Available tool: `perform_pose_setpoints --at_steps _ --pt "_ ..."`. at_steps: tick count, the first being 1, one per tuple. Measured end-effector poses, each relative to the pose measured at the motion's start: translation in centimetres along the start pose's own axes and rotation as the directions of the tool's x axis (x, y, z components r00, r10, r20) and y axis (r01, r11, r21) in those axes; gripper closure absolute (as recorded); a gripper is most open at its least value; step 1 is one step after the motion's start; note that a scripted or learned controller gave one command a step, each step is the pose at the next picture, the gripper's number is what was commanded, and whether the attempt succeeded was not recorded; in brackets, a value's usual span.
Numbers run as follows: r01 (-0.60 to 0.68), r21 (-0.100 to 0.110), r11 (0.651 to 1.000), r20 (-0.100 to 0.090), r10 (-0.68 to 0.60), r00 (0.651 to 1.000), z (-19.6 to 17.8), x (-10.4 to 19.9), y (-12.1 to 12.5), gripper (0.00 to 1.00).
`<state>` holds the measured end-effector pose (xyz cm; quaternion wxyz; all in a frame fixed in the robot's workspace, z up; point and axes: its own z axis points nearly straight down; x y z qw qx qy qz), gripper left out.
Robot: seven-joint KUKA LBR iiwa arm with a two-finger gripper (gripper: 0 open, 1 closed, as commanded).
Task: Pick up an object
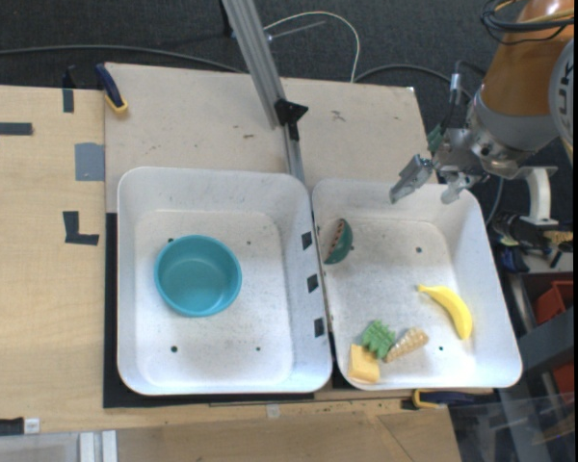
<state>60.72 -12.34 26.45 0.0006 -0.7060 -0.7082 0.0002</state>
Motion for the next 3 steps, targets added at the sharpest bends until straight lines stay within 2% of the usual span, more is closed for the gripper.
perform_pose_setpoints --at_steps 1,2,3 --pt "0.0 0.0 1.0 0.0 0.0 1.0 0.0 0.0 0.0 0.0" --pt "-0.001 0.005 1.0 0.001 0.001 1.0 4.4 0.3 -0.3 0.0" --pt "-0.001 0.007 1.0 0.0 0.001 1.0 10.4 1.0 -1.2 0.0"
